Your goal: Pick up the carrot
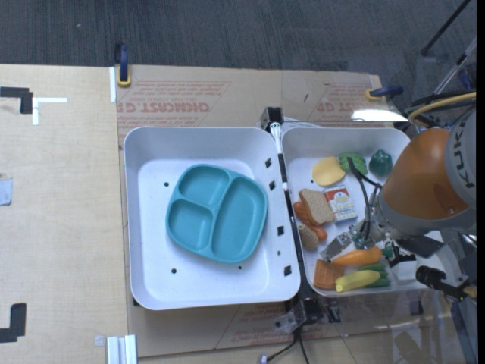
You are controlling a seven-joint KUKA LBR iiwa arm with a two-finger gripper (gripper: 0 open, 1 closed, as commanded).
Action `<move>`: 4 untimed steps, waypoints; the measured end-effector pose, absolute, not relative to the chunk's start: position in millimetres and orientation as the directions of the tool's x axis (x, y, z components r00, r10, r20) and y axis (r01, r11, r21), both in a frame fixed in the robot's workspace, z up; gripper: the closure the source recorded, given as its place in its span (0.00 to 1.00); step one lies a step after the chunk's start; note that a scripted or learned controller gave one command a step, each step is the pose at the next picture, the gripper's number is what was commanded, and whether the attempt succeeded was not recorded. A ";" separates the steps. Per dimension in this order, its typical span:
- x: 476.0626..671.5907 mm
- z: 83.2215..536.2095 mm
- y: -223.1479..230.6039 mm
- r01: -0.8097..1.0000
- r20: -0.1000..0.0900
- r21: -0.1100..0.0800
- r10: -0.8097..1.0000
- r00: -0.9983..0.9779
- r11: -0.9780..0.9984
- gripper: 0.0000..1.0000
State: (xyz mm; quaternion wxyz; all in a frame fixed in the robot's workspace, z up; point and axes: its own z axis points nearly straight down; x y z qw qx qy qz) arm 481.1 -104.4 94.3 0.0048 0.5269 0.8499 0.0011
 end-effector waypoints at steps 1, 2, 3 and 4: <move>482.5 102.5 -104.8 0.897 -0.008 0.009 0.897 -0.442 0.442 1.00; 484.7 111.5 -105.9 0.899 -0.012 0.012 0.899 -0.438 0.438 1.00; 484.6 111.5 -105.8 0.899 -0.012 0.012 0.899 -0.437 0.437 0.00; 477.5 91.1 -105.6 0.982 0.000 -0.001 0.982 -0.188 0.188 0.00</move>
